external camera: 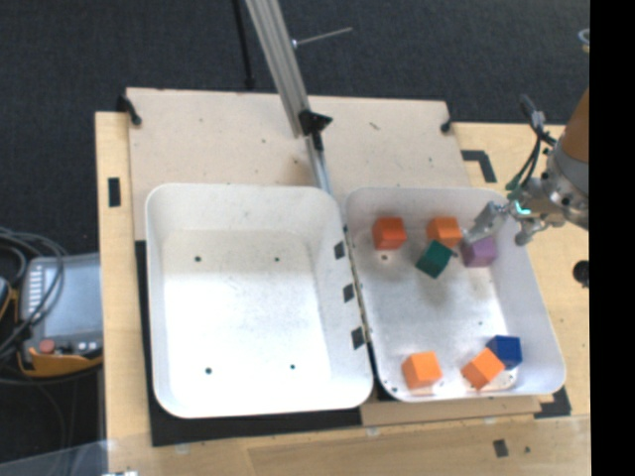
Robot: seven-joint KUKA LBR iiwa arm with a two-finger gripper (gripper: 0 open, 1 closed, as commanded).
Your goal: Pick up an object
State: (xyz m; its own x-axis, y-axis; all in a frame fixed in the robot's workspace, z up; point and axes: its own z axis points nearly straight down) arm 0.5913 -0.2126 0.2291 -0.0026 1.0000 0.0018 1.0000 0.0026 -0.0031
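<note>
The right bin [526, 300] holds several small blocks. Two orange blocks [389, 233] [444, 230] lie near its far wall, with a green block [434, 260] and a purple block [480, 252] just in front of them. Two more orange blocks [422, 370] [483, 368] and a blue block [506, 349] sit near the front wall. My gripper [503, 229] hangs over the bin's far right corner, open, with nothing between its fingers. Its left finger [484, 223] points down beside the purple block and the orange block behind it.
The left bin [248, 300] stands beside the right one, sharing a middle rim. A slanted metal pole [283, 62] rises from the bench behind the bins. Cables and a grey device [55, 310] lie off the bench at the left.
</note>
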